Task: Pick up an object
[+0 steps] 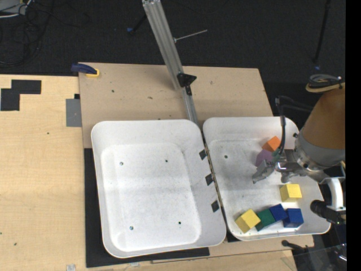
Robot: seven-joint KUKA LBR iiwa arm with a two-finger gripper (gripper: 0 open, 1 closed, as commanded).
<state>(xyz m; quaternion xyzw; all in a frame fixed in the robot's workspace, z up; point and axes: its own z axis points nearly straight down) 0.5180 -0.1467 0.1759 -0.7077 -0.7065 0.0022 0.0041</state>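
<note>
My gripper (269, 171) hangs low over the right bin (237, 134), at the end of the grey arm with its orange band (327, 117) that comes in from the right. A purple block (263, 157) lies right against the gripper's upper left side; whether it is gripped is unclear. An orange block (273, 143) sits just behind the purple one. A yellow block (291, 192) rests a little below the gripper. Along the bin's front edge lie another yellow block (247, 220), a green block (265, 219) and two blue blocks (277, 212) (293, 217).
The left bin (113, 134) stands beside the right one, joined by black clips (207, 178). A slanted metal rail (166, 44) rises behind the bins. A blue and yellow clamp (84, 69) sits at the board's far left corner.
</note>
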